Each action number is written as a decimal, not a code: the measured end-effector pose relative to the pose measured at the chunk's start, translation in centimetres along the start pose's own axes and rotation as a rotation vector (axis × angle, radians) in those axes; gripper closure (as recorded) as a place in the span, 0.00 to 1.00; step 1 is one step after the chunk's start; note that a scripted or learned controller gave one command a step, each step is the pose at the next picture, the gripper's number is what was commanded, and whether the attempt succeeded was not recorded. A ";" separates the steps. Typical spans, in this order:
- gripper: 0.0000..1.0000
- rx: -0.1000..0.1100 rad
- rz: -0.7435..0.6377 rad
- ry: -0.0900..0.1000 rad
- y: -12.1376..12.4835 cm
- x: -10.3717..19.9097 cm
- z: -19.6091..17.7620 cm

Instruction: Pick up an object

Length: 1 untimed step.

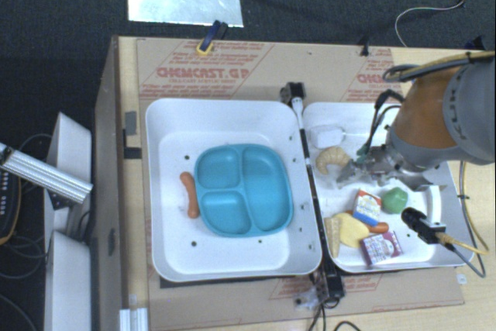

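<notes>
The gripper (358, 169) hovers low in the right bin (325, 117), just right of the croissant (333, 159), mid-right of frame; I cannot tell how it is set. Best descend squarely over the croissant, clear of the green ball (394, 199) nearby.

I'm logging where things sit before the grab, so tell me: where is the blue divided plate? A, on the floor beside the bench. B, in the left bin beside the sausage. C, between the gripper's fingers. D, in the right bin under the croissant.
B: the blue divided plate lies in the left bin, with the sausage on the bin floor just off its left edge; the croissant is in the right bin.
</notes>
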State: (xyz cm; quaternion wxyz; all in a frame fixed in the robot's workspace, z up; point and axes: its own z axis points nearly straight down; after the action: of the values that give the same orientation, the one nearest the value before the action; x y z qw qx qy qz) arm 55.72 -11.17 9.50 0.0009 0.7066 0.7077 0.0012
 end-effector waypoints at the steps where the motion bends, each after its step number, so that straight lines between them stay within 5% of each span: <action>1: 0.00 0.002 0.001 0.000 -4.1 0.3 1.1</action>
State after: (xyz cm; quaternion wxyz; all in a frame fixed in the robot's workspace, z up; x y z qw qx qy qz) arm 51.58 -10.89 8.41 0.0001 0.7069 0.7073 0.0002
